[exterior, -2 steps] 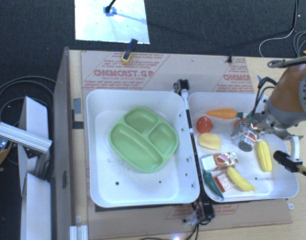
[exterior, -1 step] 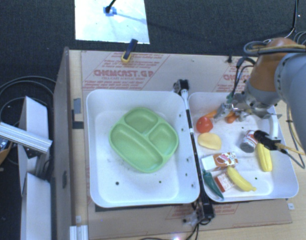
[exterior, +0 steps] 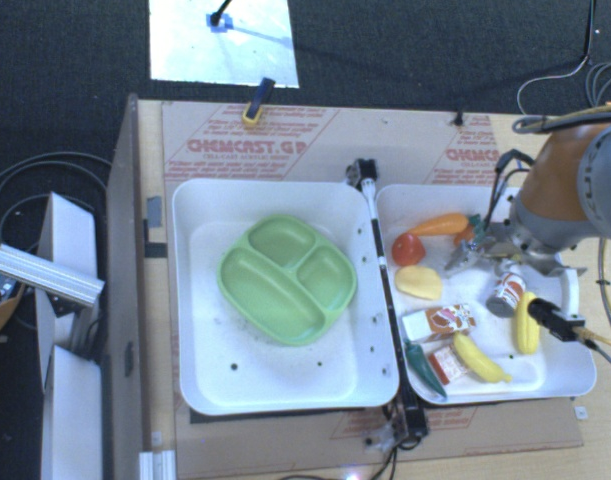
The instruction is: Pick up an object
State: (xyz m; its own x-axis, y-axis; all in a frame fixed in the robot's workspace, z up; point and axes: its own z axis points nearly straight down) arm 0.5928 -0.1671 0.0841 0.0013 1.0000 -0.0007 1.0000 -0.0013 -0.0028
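Gripper (exterior: 463,255) over right bin (exterior: 565,376) — bench (exterior: 285,138) apparently cardboard-covered, dark floor (exterior: 405,28).

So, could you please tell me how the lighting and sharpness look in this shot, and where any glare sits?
Camera view: even, soft light with faint shadows; the white bins are bright but not blown out; the pale sheet on the dark floor is the brightest patch; the whole frame is slightly soft, so labels on the small items near the gripper are unreadable.

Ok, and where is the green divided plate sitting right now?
The green divided plate lies in the middle of the left bin in the camera view, across the divider from the right bin's toy food.
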